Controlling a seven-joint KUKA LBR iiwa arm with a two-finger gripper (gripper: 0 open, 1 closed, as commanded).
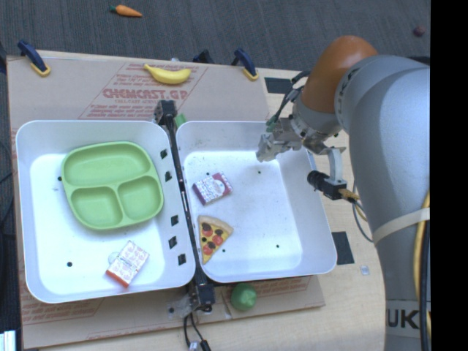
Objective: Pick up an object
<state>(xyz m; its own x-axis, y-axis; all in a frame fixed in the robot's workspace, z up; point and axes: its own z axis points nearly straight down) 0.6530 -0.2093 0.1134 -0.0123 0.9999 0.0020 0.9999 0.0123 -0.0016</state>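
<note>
We saw the claw (268,151) above the right bin's (307,229) far edge; we could not tell its opening. The nearest object, a small carton (212,188), lay down-left of it

My grey arm reaches in from the right, orange band above the wrist. My gripper (266,151) points down and left.

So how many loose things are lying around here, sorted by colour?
Green: 2, the plate and the ball
Yellow: 1, the banana
Orange: 1, the carrot
Mixed colours: 3, the pizza slice, the purple carton and the red-and-white packet
Total: 7
</note>
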